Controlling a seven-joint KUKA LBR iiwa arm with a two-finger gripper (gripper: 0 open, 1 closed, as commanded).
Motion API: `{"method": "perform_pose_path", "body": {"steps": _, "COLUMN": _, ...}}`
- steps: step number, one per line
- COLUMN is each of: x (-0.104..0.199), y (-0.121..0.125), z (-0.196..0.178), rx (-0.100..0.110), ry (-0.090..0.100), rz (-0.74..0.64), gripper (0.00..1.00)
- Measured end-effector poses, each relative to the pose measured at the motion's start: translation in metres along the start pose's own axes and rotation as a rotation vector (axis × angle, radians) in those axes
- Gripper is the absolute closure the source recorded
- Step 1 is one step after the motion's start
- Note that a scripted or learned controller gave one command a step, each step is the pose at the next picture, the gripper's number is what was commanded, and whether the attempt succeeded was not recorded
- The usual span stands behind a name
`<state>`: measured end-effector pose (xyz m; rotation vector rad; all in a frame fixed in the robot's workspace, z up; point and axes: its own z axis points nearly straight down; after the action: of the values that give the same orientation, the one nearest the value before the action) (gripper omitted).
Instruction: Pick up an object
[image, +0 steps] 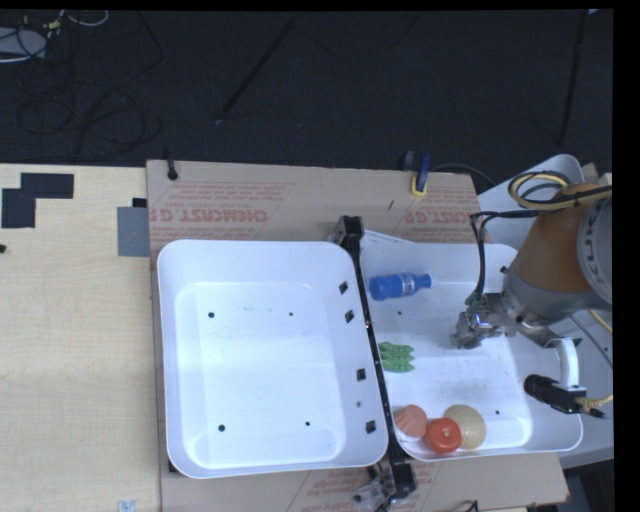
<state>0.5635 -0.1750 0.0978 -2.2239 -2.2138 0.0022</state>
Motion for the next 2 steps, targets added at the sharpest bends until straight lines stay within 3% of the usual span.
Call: {"method": "perform_pose_path", "body": {"steps": 2, "x": -0.0025, "y": -0.0012, "z": -0.0190, "rx": 0.004, "ry": 0.001, "rz": 0.008, "gripper": 1.00}}
